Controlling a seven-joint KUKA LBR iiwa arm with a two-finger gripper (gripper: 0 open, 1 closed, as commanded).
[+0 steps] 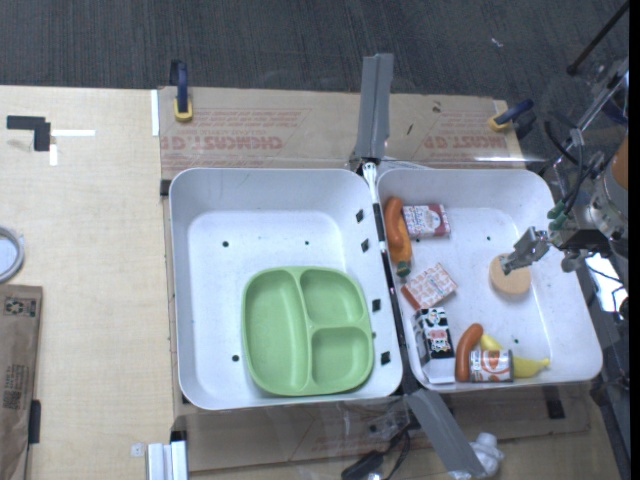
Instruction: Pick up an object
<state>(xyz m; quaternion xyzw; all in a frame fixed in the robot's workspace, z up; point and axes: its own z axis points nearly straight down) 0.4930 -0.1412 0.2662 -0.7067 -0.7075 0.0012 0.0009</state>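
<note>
Green divided plate (pixel 308 330) noted in left bin (pixel 190 268), well left of claw (pixel 522 256). Further right, in right bin (pixel 560 318): hot dog (pixel 398 230), cartons, can near the front. Tan round disc (pixel 510 278) directly beneath claw, lying flat; round, hence no long axis or heading. Claw spread cannot be told. Nothing seen gripped; pick judged not yet done, grasp and lift remaining.
</note>
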